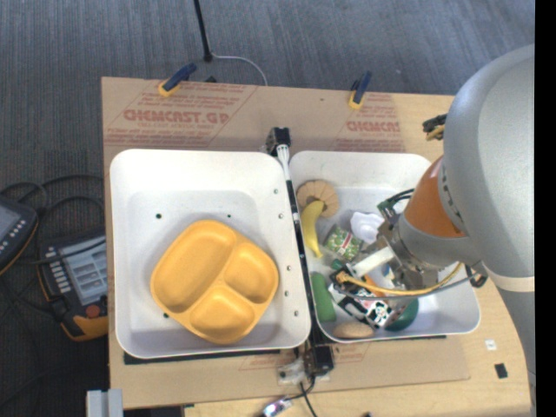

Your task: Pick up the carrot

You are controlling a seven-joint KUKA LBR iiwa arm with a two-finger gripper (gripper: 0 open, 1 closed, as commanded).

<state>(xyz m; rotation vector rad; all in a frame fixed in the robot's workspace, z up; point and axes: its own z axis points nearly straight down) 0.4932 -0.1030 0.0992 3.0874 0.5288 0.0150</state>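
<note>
The arm (pixel 495 146) is a thick, smooth shell of pale grey, rounded like a barrel, lighter along its upper side and shading darker toward its lower side. Next to the wrist runs an orange band (pixel 432 205), glossy and curved around the tube. Past the band sits a grey ring (pixel 430 248), duller and darker than the main shell. A thin dark cable (pixel 393 201) with a greenish tint loops out beside the band, and another dark cord (pixel 474 274) curls out under the shell. The gripper (pixel 393 281) is a small cluster of grey and dark parts, too crowded to make out in detail.
</note>
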